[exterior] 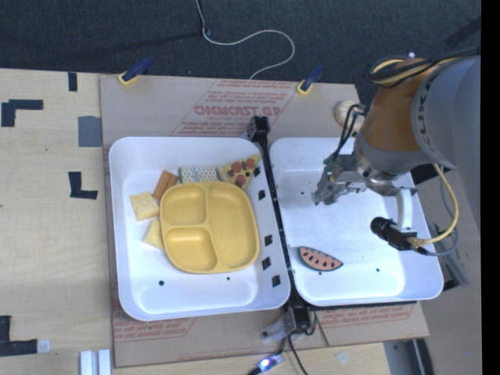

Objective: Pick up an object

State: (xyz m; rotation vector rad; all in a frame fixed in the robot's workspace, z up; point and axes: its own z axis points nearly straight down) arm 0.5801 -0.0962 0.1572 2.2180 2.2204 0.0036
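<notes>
the end effector (328, 191) hangs over the right bin (355, 287), grip state unclear, well apart from the watermelon slice (319, 258).

We see two white bins (125, 209) side by side on a cardboard sheet (234, 108) that lies on the surface (47, 233), blue-and-yellow clamps (137, 70) pinning its far edge, and a thin white cable (250, 41) looping beyond that edge.
</notes>
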